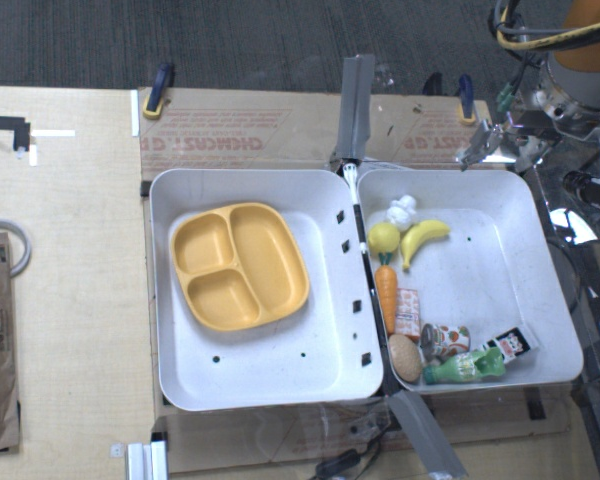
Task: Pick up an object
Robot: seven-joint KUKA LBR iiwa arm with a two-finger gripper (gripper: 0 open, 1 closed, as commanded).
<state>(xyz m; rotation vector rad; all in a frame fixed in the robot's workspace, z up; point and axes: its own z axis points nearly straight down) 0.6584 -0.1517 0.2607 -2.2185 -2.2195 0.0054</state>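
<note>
- On the bench (70, 318), two white bins sit side by side, touching along a shared middle edge
- Left bin (250, 368) holds a yellow three-part tray (240, 265), lying flat toward its upper left
- Right bin (510, 258) has its objects gathered along its left wall and lower edge; the rest of its floor is bare
- Arm (580, 28) sits at the upper right, above the right bin's far corner, with cables looped over it
- Gripper (495, 138) hangs just outside that corner, apart from every object; I cannot tell its state
- Banana (422, 238) lies near the bin's upper left, just beside a lemon (384, 238)
- Carrot (385, 296) lies below the lemon, along the left wall
- Green bottle (465, 368) lies on its side at the lower edge
- Red-and-white packet (408, 314) is beside the carrot
- Can (445, 339) lies just above the bottle
- Brown egg-shaped item (404, 358) is in the lower left corner
- Black-and-white packet (513, 345) is right of the bottle
- Small white thing (401, 209) sits above the lemon
</note>
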